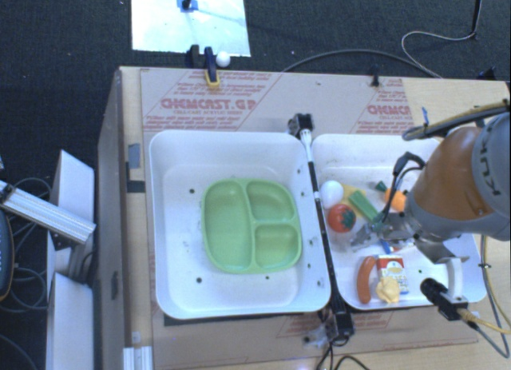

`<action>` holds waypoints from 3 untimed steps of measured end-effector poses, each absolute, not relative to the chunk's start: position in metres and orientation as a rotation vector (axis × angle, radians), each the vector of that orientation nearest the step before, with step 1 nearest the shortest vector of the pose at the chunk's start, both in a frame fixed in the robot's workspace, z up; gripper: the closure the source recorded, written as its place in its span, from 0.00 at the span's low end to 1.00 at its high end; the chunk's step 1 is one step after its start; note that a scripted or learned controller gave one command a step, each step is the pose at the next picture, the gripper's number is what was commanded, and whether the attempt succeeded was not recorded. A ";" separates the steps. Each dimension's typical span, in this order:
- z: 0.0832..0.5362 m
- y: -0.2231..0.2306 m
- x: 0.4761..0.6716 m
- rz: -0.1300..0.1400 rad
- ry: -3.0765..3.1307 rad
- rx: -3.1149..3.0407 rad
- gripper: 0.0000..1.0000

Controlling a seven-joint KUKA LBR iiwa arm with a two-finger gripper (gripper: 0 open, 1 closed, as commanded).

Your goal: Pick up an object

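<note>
Bench (239, 93) carries two white bins (180, 161), apparently touching.

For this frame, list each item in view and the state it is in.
Green tray: flat in the left bin, compartments bare.
Tomato: lying in the right bin, free.
White egg: beside the divider, free.
Sausage: lying near the front wall, free.
Tool: low over the right bin, nothing visibly gripped.

Pale green tray (251, 224), red tomato (341, 216), white egg (330, 192) — 2 white bins (172, 161), orange sausage (366, 279)
</note>
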State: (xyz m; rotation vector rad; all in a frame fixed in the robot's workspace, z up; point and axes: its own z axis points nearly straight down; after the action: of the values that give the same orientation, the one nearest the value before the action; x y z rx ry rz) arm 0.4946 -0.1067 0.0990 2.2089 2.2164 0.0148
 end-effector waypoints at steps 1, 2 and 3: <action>0.089 -0.104 0.573 0.012 2.216 2.208 0.00; 0.085 -0.111 0.617 0.003 2.225 2.214 0.00; 0.083 -0.095 0.642 -0.011 2.234 2.221 0.00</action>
State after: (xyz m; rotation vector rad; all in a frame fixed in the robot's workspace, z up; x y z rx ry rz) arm 0.6424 -0.0948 0.0825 2.2211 2.2336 -0.0108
